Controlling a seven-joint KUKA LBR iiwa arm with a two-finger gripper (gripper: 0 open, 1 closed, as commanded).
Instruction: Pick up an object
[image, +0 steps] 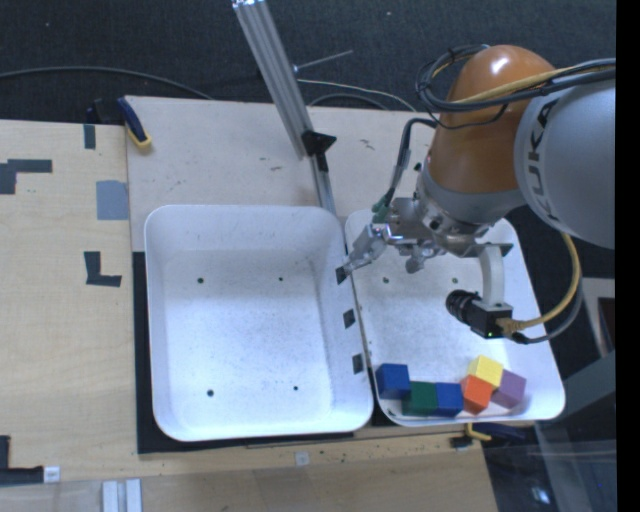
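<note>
the grey arm leans over the right bin. the left bin sits just beside it. the gripper hangs above the right bin's far end; whether it's open, i can't tell. small blocks cluster along the right bin's near rim, blue, green, orange, yellow, purple.

Blocks crowd right bin's near wall
</note>
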